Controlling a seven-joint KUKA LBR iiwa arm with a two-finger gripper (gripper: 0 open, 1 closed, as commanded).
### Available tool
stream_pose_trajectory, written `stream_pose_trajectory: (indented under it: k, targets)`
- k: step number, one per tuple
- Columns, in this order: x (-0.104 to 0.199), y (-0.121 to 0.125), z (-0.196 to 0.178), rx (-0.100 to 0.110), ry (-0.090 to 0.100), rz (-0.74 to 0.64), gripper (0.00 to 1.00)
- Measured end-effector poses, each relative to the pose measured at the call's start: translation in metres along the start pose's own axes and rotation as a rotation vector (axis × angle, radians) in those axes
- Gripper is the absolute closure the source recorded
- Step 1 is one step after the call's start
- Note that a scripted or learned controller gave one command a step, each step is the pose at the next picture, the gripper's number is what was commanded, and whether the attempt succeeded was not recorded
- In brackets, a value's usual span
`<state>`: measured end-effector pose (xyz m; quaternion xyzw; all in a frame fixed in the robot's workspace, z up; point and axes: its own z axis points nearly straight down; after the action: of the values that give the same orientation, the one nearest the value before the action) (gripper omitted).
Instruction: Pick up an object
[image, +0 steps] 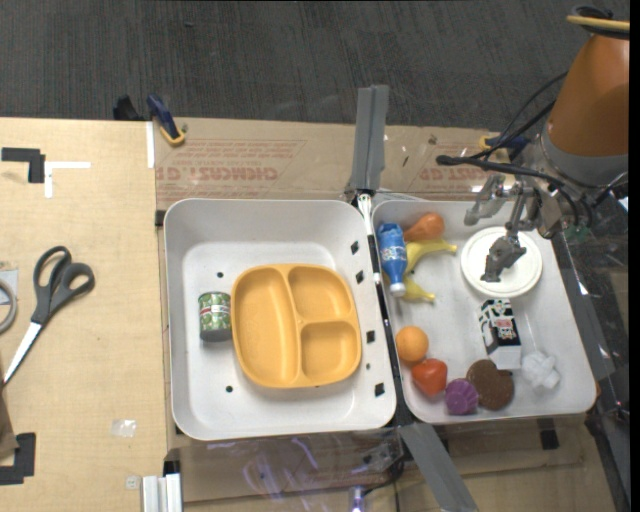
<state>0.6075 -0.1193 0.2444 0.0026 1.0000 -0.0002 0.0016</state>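
Purple ball (461, 397) and brown cookie (490, 384) at right bin's (575, 330) near edge. Beside them, black-and-white carton (500, 326), print unreadable. Pincer (498, 262) above white plate (501, 262), grip state impossible to tell.

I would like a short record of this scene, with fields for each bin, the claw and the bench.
left bin: yellow divided plate; small green can beside it, on its left
right bin: blue bottle, banana, orange, red fruit, purple ball, brown round thing, black-and-white carton, white disc
claw: over the white disc, nothing seen between its fingers
bench: scissors at far left
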Motion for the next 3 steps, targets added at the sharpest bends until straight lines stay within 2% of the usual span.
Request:
stream_pose_trajectory:
  k: [1,2,3]
  targets:
    - [0.03,-0.065,0.134,0.0,-0.002,0.004,0.0]
    - [0.065,-0.087,0.15,0.001,-0.002,0.138,0.0]
    - [0.062,-0.086,0.14,0.002,-0.007,0.133,1.0]
